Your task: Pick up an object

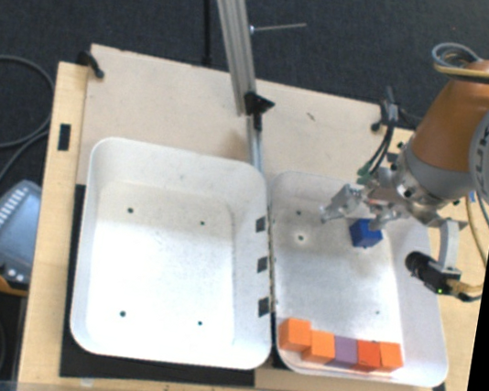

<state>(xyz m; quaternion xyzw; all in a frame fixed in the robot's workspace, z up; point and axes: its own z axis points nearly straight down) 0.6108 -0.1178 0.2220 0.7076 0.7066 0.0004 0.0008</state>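
A small blue block [366, 234] is in the right bin [412, 306], near its far side. My gripper [360, 211] hangs right over the block, and its lower end meets the block's top edge in this view. Whether the block rests on the bin floor or is off it cannot be told. A row of several blocks lies along the right bin's front wall: orange ones [298, 333] and a purple one [345, 350]. The grey arm with its orange band [453, 113] comes in from the upper right.
The left bin [169, 256] stands beside the right one, with a divider strip [266, 263] between them. A slanted metal post [238, 40] rises behind the bins. Cables and a handheld pendant [6, 234] lie off the bench at left.
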